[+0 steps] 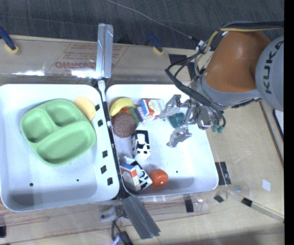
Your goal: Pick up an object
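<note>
- Close to the front rim of the right shallow white bin (204, 180) lies a small round orange-red ball (158, 176).
- Just beside the ball, on its left, sits a little box with red, white and black patches (135, 175). It is tucked in the bin's front left corner.
- A bit further back, a black and white box (142, 144) stands near the wall between the two bins.
- The left shallow white bin (14, 188) holds a green plastic plate with three parts (58, 130). A yellow round lump (85, 106) touches the plate's back right edge.
- The robot's claw (177, 120) hangs over the middle of the right bin. Its two silver fingers (179, 136) are spread apart and pinch nothing that I can make out. A small blue-green bit shows between them, and I cannot tell what it is.
- Left of the claw lies a brown round thing (123, 125), close to the wall between the bins.
- Behind the brown thing, touching it, is a yellow curved thing (120, 105).
- A red, white and blue little carton (151, 109) lies near the back of the right bin, just beside the claw's far finger.
- The grey arm with its big orange band (234, 60) comes in from the right, past the back corner of the right bin.
</note>
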Robot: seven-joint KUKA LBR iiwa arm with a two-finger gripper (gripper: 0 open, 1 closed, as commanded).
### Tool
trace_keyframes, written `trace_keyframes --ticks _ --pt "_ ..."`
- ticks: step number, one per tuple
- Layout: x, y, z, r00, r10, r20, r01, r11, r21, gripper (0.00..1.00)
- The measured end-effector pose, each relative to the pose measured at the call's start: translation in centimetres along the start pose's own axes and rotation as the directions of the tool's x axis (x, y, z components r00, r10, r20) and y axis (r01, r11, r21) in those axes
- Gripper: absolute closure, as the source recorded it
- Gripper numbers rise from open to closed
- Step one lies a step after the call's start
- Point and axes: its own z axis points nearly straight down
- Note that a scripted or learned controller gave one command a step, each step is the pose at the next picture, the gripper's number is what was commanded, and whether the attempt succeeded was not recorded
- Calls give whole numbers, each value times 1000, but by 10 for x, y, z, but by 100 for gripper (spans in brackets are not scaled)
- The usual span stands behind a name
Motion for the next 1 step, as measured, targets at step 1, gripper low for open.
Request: trace_keyframes --ticks 1 --pt "7 44 118 1000 4 16 -4 1000 3 0"
